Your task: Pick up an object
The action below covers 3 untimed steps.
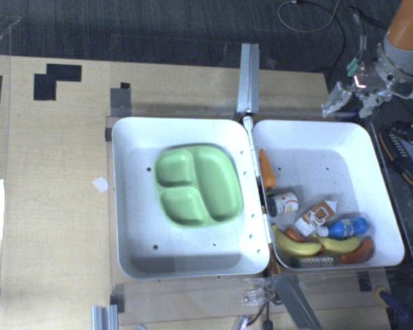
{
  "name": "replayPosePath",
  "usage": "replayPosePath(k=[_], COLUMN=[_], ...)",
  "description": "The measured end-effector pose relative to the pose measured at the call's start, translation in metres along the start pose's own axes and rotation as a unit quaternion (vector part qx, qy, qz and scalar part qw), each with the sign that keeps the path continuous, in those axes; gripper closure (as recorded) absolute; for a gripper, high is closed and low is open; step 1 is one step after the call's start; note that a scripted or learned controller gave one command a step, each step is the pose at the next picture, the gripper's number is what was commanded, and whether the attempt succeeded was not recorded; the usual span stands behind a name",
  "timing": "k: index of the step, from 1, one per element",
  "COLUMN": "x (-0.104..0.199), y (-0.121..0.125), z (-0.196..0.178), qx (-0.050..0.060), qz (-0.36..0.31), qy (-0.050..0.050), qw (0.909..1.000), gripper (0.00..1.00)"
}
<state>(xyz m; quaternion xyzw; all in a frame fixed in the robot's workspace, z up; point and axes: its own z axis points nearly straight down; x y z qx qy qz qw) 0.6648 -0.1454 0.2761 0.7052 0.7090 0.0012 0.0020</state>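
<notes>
Nothing is picked yet: the candidates, two bananas [315, 245], a blue bottle [347, 227], a small carton [315, 216], a can [283, 203] and a carrot [266, 169], lie crowded along the right bin's [344, 137] near and left sides. Beside them, the left bin [134, 184] holds a green divided tray [196, 184]. Beyond the right bin's far corner hangs the gripper [352, 96], carrying nothing, its fingers spread apart; the approach and grasp remain.

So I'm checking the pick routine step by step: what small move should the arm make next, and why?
Probably bring the gripper toward the camera and down over the right bin. It hangs above that bin's far right corner, beyond the rim, while the carrot, bananas and blue bottle lie crowded along the bin's left and near sides, so nothing is under it yet.
</notes>
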Motion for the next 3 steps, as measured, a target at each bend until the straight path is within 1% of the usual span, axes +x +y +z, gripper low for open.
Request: replayPosePath(k=[1,2,3], x=[-0.006,-0.005,-0.033], y=[-0.013,-0.010,0.006], z=[0.179,0.166,0.062], qx=[-0.001,-0.005,-0.002], qz=[0.015,0.014,-0.027], qy=[0.000,0.000,0.000], qw=[0.9999,0.9999,0.9996], gripper=[0.00,1.00,1.00])
